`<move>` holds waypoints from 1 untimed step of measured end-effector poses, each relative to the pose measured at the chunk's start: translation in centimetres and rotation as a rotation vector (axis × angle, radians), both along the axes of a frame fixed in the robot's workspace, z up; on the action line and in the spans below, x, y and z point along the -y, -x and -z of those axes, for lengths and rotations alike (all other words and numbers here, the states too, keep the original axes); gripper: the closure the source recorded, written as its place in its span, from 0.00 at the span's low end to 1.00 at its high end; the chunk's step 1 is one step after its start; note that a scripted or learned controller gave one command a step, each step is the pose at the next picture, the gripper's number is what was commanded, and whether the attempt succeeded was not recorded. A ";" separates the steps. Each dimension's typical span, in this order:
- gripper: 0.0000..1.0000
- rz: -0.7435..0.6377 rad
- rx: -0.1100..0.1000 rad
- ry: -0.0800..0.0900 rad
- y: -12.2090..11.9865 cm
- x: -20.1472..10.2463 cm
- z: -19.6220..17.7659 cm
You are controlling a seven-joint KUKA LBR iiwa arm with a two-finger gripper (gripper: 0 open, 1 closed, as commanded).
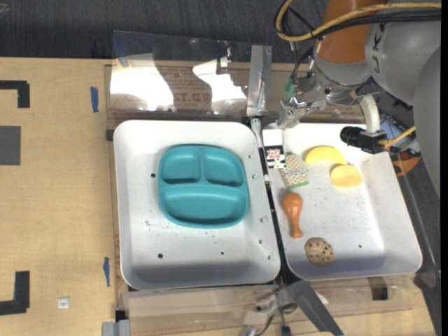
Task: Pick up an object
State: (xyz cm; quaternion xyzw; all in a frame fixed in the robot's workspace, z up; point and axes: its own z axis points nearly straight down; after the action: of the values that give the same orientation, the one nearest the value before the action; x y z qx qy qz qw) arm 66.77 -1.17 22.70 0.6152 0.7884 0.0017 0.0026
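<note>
My tool (pixel 290 110) hangs over the far left corner of the right bin (pixel 392 222), just above its rim; whether it is spread or pressed together I cannot tell, since the metal parts there blur into the clutter behind, and I see nothing pinched in it

So the pick is, by my judgement, not yet made: everything that could be taken lies on the bin floor. Nearest to my tool is a small patterned packet (pixel 295 171) by the bin's left wall, with a little card (pixel 274 158) just beside it on the divide between the bins. Further right sit two yellow pieces (pixel 337 166), close together, the nearer one touching or nearly touching the other. Toward the front lies an orange drumstick (pixel 293 212), and nearer still a brown speckled cookie (pixel 319 250), well apart from the yellow pair

The left bin (pixel 133 250) carries a teal tray (pixel 203 186) with compartments, lying flat

What is left is the whole job: descend on one thing, grip it, and lift it clear. The packet is closest, though its place near the wall could crowd my approach
</note>
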 end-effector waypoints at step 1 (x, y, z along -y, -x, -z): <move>0.00 -0.001 -0.002 0.000 0.0 0.0 0.1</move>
State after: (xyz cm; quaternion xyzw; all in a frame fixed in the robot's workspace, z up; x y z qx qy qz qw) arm 66.73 -1.14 22.58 0.6149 0.7886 0.0009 0.0018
